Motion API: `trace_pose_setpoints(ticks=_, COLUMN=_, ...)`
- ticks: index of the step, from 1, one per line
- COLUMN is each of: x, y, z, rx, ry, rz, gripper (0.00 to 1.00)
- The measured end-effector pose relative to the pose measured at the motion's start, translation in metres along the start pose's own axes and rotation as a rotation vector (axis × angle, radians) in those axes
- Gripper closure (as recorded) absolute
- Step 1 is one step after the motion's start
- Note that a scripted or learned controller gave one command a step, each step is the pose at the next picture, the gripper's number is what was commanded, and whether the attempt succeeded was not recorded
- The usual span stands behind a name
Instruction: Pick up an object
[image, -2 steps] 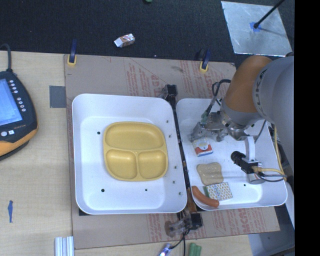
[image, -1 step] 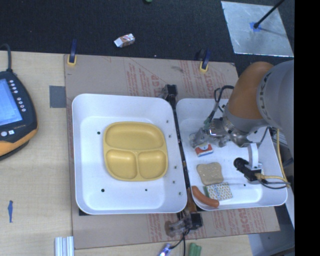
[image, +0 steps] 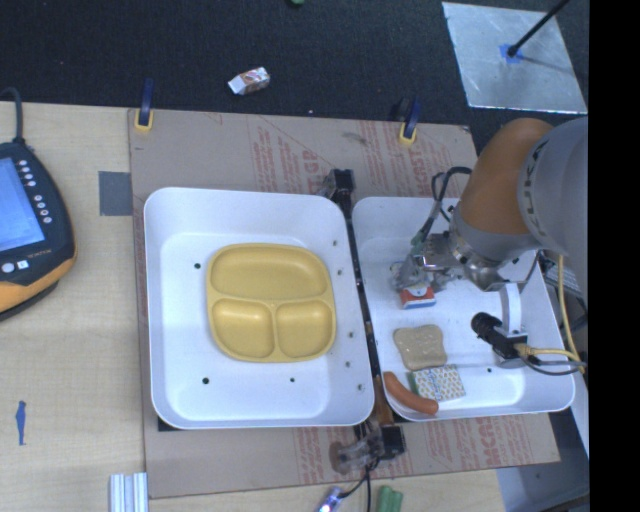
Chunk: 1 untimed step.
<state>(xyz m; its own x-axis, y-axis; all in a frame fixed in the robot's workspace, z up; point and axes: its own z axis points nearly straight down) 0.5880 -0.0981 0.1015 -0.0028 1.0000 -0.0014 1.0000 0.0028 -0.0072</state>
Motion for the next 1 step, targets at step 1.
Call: trace_pose_setpoints(ticks=1, x=0.0818, y=-0.0084, z=-0.0907, rx=-0.005, ry=0.003, rz=-0.001, gripper=1.0)
